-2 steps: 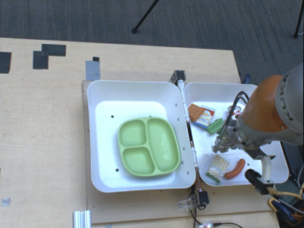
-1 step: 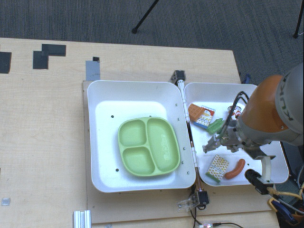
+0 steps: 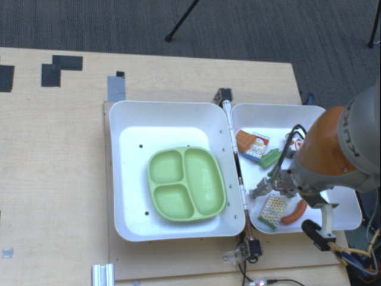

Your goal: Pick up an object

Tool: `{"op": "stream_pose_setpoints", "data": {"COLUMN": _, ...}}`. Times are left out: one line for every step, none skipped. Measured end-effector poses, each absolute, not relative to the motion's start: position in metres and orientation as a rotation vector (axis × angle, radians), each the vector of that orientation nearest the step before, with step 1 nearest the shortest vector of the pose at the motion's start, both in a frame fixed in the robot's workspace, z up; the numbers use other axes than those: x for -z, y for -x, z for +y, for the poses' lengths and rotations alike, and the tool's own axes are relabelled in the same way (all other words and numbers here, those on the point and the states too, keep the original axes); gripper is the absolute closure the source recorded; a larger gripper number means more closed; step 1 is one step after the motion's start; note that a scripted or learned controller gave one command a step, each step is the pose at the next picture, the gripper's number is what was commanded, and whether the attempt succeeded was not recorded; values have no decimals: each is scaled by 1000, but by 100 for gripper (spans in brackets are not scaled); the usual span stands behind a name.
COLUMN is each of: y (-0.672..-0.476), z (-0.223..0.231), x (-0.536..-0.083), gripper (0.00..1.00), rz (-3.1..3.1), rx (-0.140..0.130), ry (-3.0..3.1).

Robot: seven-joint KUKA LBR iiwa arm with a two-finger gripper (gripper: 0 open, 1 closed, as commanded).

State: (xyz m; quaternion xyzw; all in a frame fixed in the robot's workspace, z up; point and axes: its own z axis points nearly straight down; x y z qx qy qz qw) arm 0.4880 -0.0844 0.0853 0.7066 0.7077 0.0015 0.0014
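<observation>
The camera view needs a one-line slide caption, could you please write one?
KUKA arm's gripper lowered into the right bin among small items, beside the left bin with a green divided plate.

This looks like a robotics lab. A pale wooden bench [image 3: 59, 159] stands on dark grey carpet [image 3: 119, 11], with black tape marks [image 3: 59, 69] stuck to its top. Two white bins [image 3: 119, 177] sit fixed side by side under an overhead camera, a tripod leg [image 3: 187, 11] slants across the floor, and loose cables [image 3: 357, 261] trail off the bench's near corner beside the grey and orange arm [image 3: 333, 148].
</observation>
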Motion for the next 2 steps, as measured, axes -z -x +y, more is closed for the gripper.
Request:
{"op": "stream_pose_setpoints", "data": {"y": -490, "z": -84, "x": -95, "gripper": 100, "rz": 2222, "rx": -8, "ry": -2213}}
{"op": "stream_pose_setpoints", "data": {"y": -490, "z": -84, "x": -95, "gripper": 0, "rz": 2221, "rx": -8, "ry": -2214}}
